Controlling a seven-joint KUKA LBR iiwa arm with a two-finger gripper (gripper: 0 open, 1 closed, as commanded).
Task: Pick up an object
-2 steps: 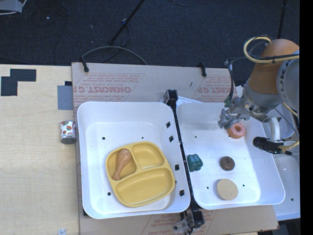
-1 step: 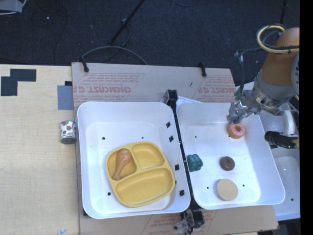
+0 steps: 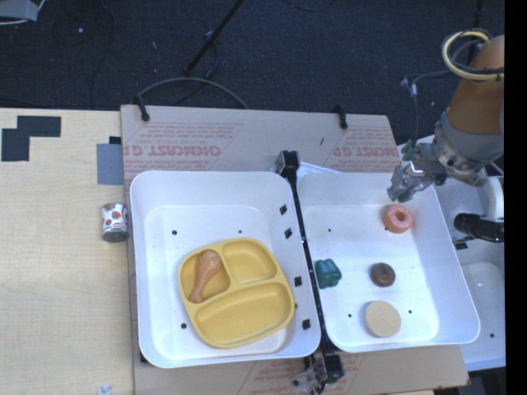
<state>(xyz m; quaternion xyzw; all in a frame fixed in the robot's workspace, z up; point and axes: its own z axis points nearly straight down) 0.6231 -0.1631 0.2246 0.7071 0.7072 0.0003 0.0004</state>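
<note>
Seen from above, the gripper hangs at the right bin's one o'clock rim, its finger spacing impossible to tell, just above a pink doughnut. A chocolate doughnut, cookie and green pepper lie toward six; the left bin bears a yellow tray with a drumstick.

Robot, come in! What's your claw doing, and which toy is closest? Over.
Gripper above right bin's far edge, carrying nothing visible. Pink donut just below it, untouched. Nothing between them.

Glossy white plastic bins, matt yellow tray — pale wood bench
</note>
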